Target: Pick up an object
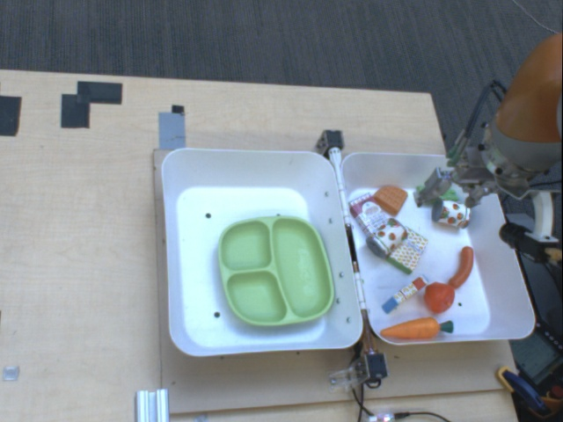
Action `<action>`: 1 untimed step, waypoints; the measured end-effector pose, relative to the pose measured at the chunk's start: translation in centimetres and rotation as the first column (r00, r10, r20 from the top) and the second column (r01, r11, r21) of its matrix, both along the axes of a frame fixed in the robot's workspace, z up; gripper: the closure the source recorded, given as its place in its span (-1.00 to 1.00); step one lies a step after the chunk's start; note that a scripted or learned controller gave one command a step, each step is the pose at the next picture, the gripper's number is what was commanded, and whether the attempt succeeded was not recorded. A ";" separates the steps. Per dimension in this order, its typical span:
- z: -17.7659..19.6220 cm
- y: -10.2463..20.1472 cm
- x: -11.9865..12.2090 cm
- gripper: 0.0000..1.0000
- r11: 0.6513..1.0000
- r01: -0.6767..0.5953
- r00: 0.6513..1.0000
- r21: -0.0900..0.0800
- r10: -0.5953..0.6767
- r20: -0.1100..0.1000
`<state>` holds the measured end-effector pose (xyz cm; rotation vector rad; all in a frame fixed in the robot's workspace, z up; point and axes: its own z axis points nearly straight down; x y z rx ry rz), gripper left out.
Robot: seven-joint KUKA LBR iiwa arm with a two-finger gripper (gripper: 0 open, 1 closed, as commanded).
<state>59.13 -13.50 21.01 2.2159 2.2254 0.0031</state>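
The likeliest target is the small white cube-like toy point(452, 214) with red and green marks, lying in the upper right part of the right bin point(506, 328), close to its far wall. Taking that cube as the landmark: the gripper point(447, 190) hangs directly above and just beside it, the dark fingertips very near the cube's top, though whether they touch it cannot be told. Whether the gripper is apart or together cannot be told either, since the wrist hardware crowds the spot.

The cube looks light and stiff, probably hard plastic or foam with smooth faces, so it may slip or spin away if pinched on a corner. Two opposite flat faces, taken squarely, seem the best hold (the bin wall behind leaves little room on that side).

To the cube's left lies an orange-brown piece point(391, 199), and lower left of it a patterned packet point(393, 236). Below the cube sit a red sausage-shaped toy point(463, 265), a red round toy point(439, 297), a small tube point(404, 294) and, farthest down, a carrot point(412, 328). Well to the cube's left, in the left bin point(189, 236), rests a green divided plate point(277, 271).
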 end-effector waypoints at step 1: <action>-12.4 0.2 -2.3 -1.00 1.000 0.002 1.000 -0.002 -0.002 0.005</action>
